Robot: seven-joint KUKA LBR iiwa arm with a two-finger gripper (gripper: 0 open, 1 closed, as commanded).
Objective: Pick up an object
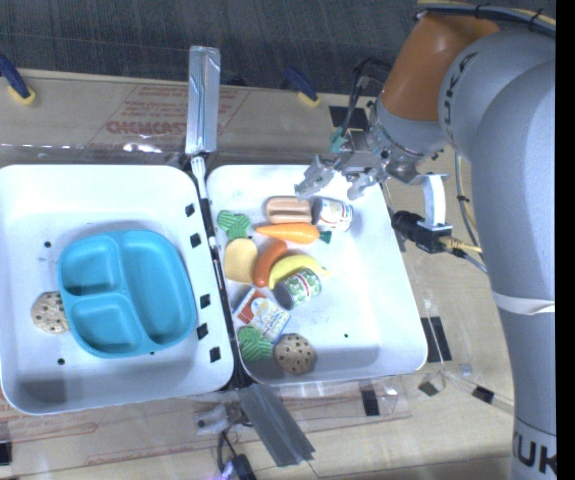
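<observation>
In the right bin (387, 308), a cookie (294, 353) lay near the front edge, a can (299, 288) and banana (293, 267) mid-bin, then a carrot (287, 233) and hot dog (287, 209) toward the back edge. Above the back edge hung the gripper (342, 180), fingers spread, holding nothing. A blue tray (122, 293) sat in the left bin (17, 218).
</observation>
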